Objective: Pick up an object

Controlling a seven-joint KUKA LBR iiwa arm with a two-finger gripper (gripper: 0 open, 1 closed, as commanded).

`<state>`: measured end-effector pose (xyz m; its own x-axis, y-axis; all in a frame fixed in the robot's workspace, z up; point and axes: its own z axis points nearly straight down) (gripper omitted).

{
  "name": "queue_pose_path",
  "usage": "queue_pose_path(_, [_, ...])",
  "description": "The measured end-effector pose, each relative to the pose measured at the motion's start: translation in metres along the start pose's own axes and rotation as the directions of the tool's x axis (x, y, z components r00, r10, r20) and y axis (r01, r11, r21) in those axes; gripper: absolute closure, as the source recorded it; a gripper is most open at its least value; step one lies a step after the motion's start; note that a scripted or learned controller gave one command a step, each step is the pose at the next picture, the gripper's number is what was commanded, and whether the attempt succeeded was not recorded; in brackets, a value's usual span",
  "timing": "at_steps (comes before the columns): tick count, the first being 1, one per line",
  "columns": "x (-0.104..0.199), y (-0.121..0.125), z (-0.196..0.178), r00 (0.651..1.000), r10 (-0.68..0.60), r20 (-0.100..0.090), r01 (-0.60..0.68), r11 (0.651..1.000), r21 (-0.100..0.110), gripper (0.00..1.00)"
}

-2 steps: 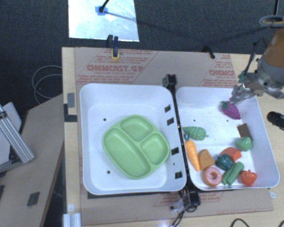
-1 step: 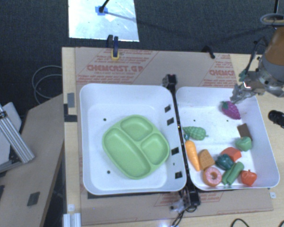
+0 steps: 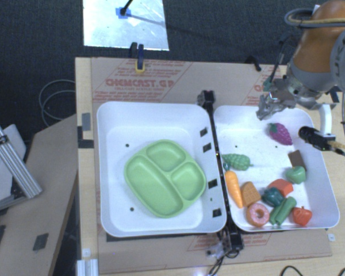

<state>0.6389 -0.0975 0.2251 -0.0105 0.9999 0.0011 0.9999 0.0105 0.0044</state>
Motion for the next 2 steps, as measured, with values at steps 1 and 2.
queue_pose_path(1, [0.0329, 0.0079, -0.0095, 1.000, 0.002, 0.000, -0.002, 1.000, 0.001, 1.00])
queue_pose_path(2, [0.0313, 0.0099, -0.0094, 1.000, 0.005, 0.002, -0.005, 1.000, 0.001, 1.00])
